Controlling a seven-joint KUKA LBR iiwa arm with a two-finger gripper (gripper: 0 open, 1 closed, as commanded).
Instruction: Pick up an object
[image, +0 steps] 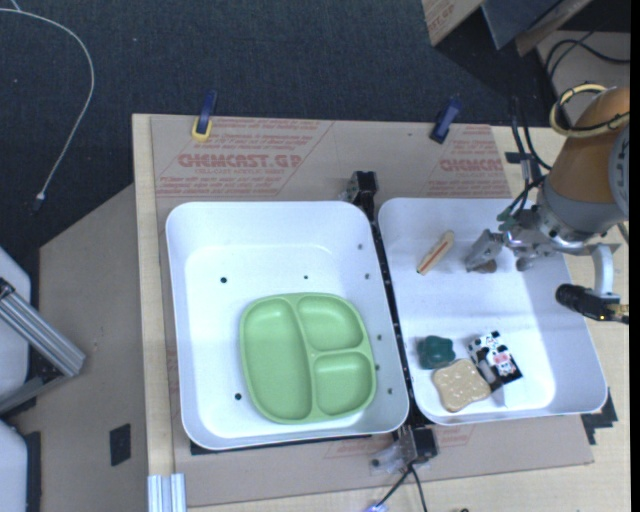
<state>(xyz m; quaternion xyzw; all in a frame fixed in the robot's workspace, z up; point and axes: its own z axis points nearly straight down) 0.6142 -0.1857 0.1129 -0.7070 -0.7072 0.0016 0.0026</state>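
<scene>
In the right bin (560, 395) lie a tan stick-shaped piece (435, 252) near the back left, a dark green lump (436, 350), a tan toast-like slice (461, 385) and a small black-and-white toy (497, 358) toward the front. My gripper (503, 253) hangs low over the back of this bin, to the right of the tan stick and apart from it. Its fingers (484, 256) are spread, and nothing shows between them.
The left bin (200, 300) holds a green divided plate (306, 355). Clamps sit at the back of the bench, a blue and yellow one (205, 117) and a blue one (446, 120). A black clip (363, 187) joins the bins at the back. Cables hang by my arm at the right.
</scene>
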